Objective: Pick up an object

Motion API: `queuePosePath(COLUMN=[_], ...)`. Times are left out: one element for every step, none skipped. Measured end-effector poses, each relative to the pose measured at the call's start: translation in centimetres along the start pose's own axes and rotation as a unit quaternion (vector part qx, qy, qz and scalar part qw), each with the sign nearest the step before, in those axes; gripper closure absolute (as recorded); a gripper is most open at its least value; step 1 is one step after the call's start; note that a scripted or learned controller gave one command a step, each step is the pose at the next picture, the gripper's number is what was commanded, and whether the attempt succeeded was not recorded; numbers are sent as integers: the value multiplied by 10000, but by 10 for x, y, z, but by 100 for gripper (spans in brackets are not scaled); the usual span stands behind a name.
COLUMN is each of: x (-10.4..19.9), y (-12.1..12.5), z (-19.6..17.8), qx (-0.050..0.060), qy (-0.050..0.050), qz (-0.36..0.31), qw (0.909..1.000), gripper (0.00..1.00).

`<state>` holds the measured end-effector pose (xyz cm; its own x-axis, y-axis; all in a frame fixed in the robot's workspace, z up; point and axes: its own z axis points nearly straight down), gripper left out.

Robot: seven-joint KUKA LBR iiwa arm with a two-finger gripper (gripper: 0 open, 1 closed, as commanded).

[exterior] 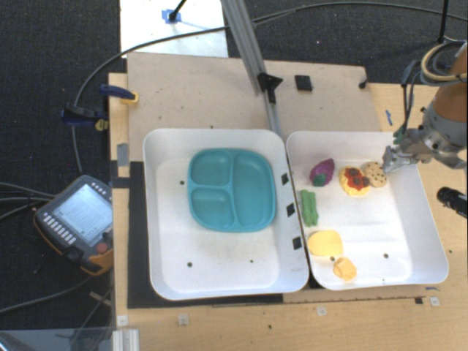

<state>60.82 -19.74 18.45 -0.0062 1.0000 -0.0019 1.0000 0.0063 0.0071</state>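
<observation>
The right bin holds several toy foods: a purple piece, a yellow and red pizza-like piece, a tan cookie, a green piece, a flat yellow piece and a small orange piece. My gripper reaches in from the right and hangs just right of the cookie, near the bin's far right part. Nothing shows between its tips.
The left bin carries a teal divided tray. A metal pole slants up behind the bins. A teach pendant lies off the bench at the left. Cables run across the dark floor.
</observation>
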Motion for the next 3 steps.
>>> queuePosePath(x=[-2,-2,48], y=[4,6,-15], z=[-66,-83,-84], qx=[-14,12,34], qy=[-6,4,12], qz=[-3,-6,-9], qw=[10000,10000,10000], gripper=[100,100,100])
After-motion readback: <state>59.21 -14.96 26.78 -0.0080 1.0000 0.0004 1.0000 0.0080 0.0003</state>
